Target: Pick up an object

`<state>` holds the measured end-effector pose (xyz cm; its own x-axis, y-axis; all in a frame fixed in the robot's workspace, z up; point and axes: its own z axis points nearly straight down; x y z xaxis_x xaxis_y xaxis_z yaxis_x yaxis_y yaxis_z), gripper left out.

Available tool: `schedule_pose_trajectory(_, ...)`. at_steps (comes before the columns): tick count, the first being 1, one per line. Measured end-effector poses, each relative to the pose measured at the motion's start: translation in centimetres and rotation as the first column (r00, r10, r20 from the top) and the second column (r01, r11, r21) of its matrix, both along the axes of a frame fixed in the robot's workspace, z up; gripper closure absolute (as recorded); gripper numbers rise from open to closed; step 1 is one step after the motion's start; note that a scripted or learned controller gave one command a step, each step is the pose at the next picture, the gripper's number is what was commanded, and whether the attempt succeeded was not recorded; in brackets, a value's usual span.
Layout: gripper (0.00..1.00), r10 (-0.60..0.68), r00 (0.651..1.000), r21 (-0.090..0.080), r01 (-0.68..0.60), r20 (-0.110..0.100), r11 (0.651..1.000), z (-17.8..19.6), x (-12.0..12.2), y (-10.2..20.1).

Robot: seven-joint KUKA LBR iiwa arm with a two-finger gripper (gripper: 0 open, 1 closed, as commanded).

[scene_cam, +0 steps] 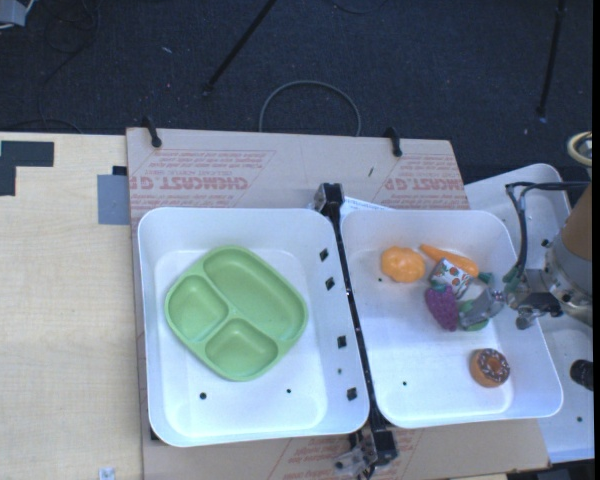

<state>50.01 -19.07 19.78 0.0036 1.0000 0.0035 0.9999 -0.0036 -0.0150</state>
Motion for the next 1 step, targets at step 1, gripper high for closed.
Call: schedule_pose_trajectory(1, 0.00, 0.003, 1.000, -0.003, -0.003, 0.014, 1.000, 0.69, 0.31, 0.02)
